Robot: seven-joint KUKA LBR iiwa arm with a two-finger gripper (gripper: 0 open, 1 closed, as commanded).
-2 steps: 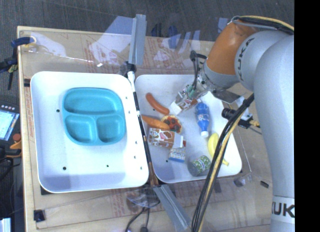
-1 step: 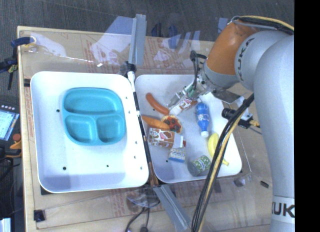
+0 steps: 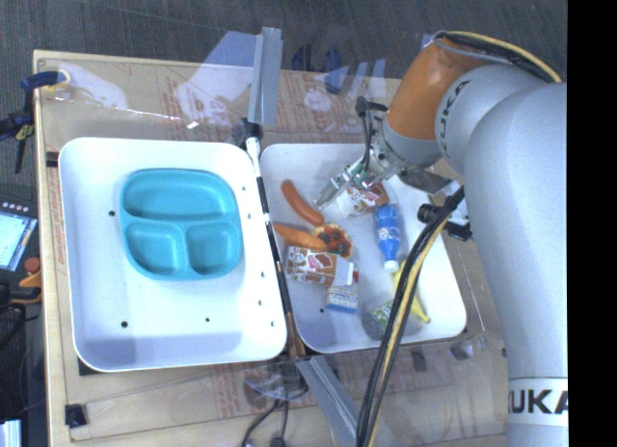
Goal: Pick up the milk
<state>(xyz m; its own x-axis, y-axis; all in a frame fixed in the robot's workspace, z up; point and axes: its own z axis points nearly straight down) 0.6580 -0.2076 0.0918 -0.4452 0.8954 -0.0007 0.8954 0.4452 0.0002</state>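
The milk (image 3: 342, 298) is a small white and blue carton. It lies near the front of the right bin (image 3: 443, 281), just below a brown and white carton (image 3: 310, 264). My gripper (image 3: 343, 185) hangs low over the back of the same bin, beside a red sausage (image 3: 303, 202) and a crumpled packet (image 3: 368, 199). It is well behind the milk and does not touch it. Nothing is visibly held.
A blue bottle (image 3: 388, 230), an orange sausage (image 3: 307, 238), a grey-green item (image 3: 379, 319) and a yellow piece (image 3: 420, 311) also lie in the right bin. The left bin (image 3: 87, 301) holds a teal divided plate (image 3: 181, 221). A black and yellow cable (image 3: 405, 281) crosses the right bin.
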